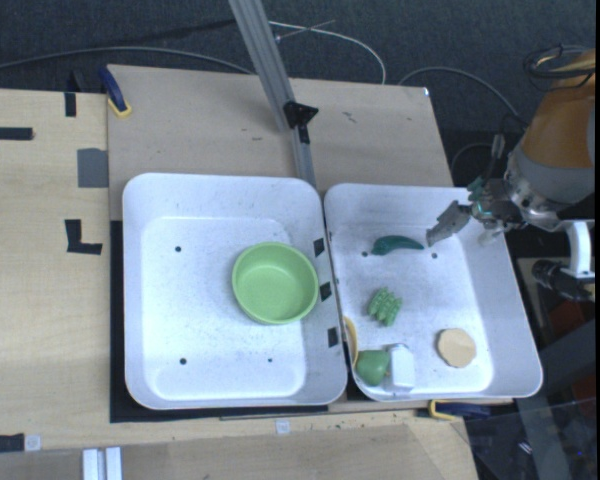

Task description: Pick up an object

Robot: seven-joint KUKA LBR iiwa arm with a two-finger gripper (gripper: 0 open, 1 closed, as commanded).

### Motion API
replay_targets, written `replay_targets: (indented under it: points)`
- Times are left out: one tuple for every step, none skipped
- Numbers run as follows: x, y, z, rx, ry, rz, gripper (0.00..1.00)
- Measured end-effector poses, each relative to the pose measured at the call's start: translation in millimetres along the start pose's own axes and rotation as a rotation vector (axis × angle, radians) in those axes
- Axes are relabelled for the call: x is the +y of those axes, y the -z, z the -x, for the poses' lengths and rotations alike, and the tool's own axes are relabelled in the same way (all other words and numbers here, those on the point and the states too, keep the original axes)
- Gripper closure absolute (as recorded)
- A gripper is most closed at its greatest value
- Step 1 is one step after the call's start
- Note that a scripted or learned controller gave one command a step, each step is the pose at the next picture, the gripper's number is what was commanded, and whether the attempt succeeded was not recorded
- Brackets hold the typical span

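Overhead, pincer [448, 226] above right bin's [510, 313] upper rim, grip state unclear.

No readable text, labels, brands, numbers or signs anywhere. Black tape marks on the bench [40, 268], far from the jaws, form shapes only, not letters. The white bins [160, 208] carry plain specks and dots, no print. The small white block [401, 366] in the bin below the jaws shows no legible marking at this resolution.
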State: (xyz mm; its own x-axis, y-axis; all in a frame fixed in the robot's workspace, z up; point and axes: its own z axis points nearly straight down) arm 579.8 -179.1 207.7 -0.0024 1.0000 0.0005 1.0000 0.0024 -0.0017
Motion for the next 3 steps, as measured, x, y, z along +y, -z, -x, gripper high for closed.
replay_targets:
  points:
    - [0.0, 0.0, 0.0, 0.000, 0.000, 0.000, 0.00]
    - [-0.1, -51.5, 9.3, -0.001, -0.002, -0.005, 0.00]
    - [-10.9, -107.3, 13.2, 0.000, -0.002, -0.006, 0.00]
